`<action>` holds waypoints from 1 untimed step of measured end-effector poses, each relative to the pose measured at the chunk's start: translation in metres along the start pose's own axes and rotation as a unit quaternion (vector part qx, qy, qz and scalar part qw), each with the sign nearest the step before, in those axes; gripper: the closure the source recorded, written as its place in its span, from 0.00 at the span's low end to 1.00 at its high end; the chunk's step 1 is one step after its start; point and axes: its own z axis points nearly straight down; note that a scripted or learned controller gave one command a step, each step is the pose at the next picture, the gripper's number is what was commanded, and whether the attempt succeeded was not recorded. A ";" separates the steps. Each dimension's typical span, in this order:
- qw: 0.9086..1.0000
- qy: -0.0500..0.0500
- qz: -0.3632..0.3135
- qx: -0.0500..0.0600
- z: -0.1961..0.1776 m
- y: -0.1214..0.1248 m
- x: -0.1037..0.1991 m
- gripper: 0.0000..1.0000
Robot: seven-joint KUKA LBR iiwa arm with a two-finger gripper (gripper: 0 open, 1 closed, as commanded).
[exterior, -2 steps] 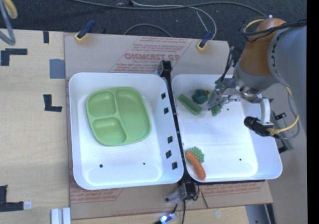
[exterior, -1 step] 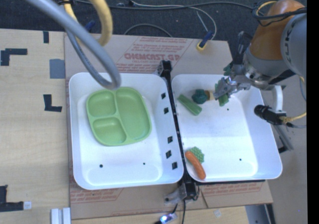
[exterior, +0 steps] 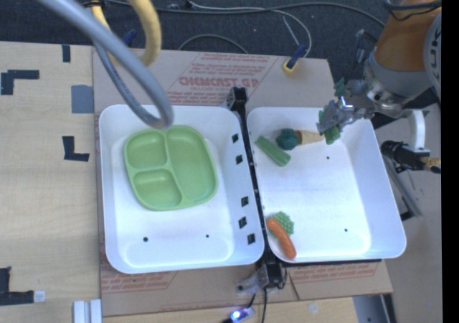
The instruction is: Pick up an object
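Overhead, a robot arm reaches in from the right above two white bins on a bench.

The gripper (exterior: 331,128) hovers over the far edge of the right bin (exterior: 358,192); whether it is released or clenched cannot be told. Just beside it lie a green block (exterior: 272,150) and a dark teal toy with a tan tip (exterior: 295,138). A toy carrot (exterior: 282,234) rests near the front. The left bin (exterior: 172,242) holds a green divided plate (exterior: 171,167).
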 end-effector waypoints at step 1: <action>1.000 0.000 0.000 0.001 -0.025 0.001 0.000 1.00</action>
